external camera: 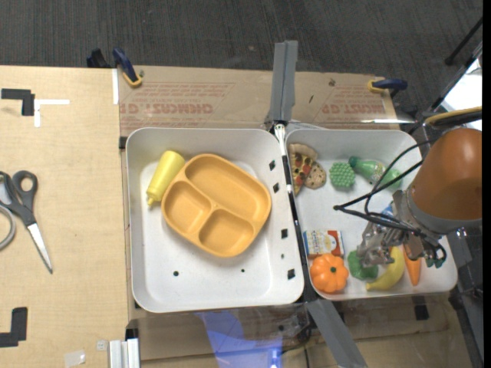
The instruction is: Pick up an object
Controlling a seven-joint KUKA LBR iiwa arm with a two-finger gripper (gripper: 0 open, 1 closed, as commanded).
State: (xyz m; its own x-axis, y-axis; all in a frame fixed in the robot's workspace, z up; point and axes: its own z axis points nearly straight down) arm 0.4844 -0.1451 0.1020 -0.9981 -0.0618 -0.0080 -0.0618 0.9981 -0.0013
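Note:
My gripper (374,253) hangs low in the right bin (360,138), near its front right corner, under the orange band of the arm. Its fingers reach down onto a green toy (359,265) beside a yellow banana (390,274). An orange carrot (413,270) lies just to the right. A small orange pumpkin (329,274) sits to the left of the gripper, with a small white and red carton (321,242) behind it. Further back lie a pizza slice (304,167), a bumpy green ball (342,175) and a green vegetable (368,167).
The left bin (138,228) holds an orange divided plate (215,204) and a yellow bottle (163,175). Scissors (27,217) lie on the bench at far left. Black cables (376,194) loop from the arm over the right bin.

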